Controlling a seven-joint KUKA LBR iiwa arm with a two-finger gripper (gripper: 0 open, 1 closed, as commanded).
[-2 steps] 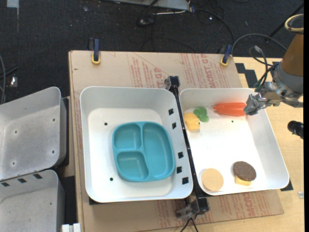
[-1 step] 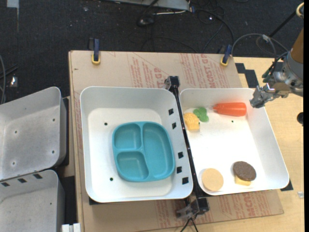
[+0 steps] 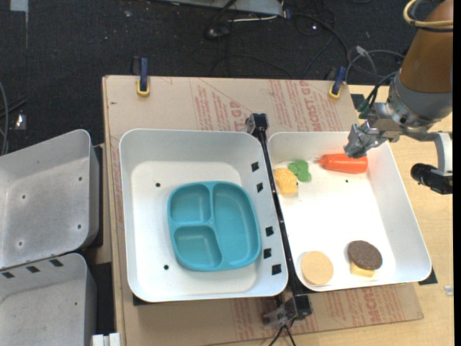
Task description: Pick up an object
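An orange toy carrot (image 3: 344,163) lies near the back of the right bin (image 3: 403,215). My gripper (image 3: 358,145) hangs just over the carrot's right end, pointing down at it. Left of the carrot sit a small green piece (image 3: 300,170) and a yellow corn cob (image 3: 287,182), touching each other. At the bin's front lie a tan round biscuit (image 3: 317,267) and a brown-topped round piece (image 3: 364,255).
The left bin (image 3: 137,193) holds a teal divided plate (image 3: 214,224). A black divider with clips (image 3: 272,215) runs between the bins. A grey tray (image 3: 43,193) lies off the bench at the left. The arm's orange band (image 3: 426,45) rises at the right.
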